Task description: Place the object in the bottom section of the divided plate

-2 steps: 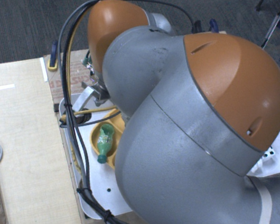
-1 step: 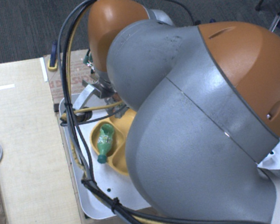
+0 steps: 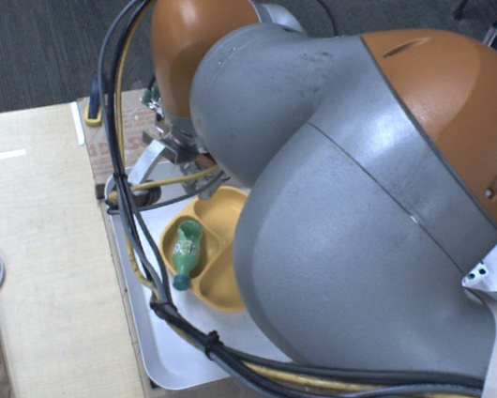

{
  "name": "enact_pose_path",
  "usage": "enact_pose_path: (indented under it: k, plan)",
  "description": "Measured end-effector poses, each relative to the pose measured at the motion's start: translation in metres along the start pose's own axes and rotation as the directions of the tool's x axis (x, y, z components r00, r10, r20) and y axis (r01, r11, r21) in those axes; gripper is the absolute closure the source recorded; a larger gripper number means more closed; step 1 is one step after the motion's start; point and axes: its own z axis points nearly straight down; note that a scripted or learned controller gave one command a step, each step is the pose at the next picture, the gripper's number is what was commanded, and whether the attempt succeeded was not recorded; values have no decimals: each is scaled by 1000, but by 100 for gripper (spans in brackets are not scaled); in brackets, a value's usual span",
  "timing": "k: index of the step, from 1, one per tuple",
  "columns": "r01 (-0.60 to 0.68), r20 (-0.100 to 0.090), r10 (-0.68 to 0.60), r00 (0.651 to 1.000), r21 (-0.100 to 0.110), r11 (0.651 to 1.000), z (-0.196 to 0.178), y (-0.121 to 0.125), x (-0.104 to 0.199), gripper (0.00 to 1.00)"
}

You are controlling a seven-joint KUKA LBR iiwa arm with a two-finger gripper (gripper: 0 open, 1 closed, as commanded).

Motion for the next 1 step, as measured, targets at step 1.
enact_pose_path:
  k: [1]
  plan:
    - [272,-2,-272,962,1,962,82,-28,-33,100]
